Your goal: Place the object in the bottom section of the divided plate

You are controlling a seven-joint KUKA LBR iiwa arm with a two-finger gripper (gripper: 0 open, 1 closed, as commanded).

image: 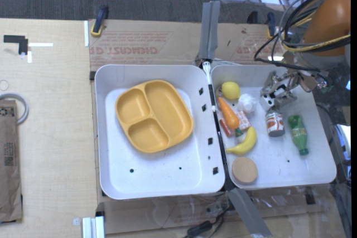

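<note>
**Yellow plate waits; object not yet picked**

Yellow plastic three-section divided plate (154, 115) lies in the left white bin (111, 175), bottom section bare. My two-finger gripper (278, 92) hangs over the right white bin (323, 173), just above the small red-and-white can (274, 124), the likely object: I judge it light, stiff, smooth-sided, best gripped across its middle. Whether my claw is spread, I cannot tell.

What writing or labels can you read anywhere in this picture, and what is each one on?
Cardboard sheet behind the bins: red print, upside down from this view; it appears to read "CHEMCOATS", uncertain.
Small can: label too small to read.
Green bottle: label too blurred to read.
Red and white packet beside the carrot: print unreadable.
Brown paper bag at the left edge: dark printed marks, too small to read.
</note>
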